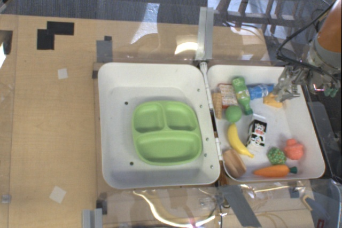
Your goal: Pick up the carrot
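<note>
Camera: fixed above bench (48, 131), looking down aslant
Framing: both bins visible
Arm (328, 40): enters at 3 o'clock

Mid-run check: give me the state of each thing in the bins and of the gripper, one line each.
carrot: lying flat at the right bin's near edge, untouched
gripper: over the right bin's far end, away from the carrot
banana: lying flat
green bottle: on its side
milk carton: lying down
tray: flat in the left bin, nothing in it
</note>
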### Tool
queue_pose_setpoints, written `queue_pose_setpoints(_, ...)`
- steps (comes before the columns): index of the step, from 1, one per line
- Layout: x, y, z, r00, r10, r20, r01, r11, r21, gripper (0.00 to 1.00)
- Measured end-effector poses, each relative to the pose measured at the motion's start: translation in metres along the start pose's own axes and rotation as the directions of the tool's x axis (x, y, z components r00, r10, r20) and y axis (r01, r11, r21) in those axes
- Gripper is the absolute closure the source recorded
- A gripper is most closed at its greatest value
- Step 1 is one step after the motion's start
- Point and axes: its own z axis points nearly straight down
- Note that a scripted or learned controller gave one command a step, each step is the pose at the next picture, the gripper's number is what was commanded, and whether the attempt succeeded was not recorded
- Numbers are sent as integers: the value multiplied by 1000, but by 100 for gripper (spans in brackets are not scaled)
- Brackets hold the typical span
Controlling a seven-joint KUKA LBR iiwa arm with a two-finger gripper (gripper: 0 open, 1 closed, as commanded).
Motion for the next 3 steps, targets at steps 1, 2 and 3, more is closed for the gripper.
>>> queue_pose_setpoints(1, -51, -30, 33, 983, -182, 1, 182, 983, -1, 0)
queue_pose_setpoints(2, -52, -30, 32, 983, -183, 3, 183, 983, 0, 0)
queue_pose_setpoints(3, -52, -30, 32, 983, -183, 3, 183, 983, 0, 0)
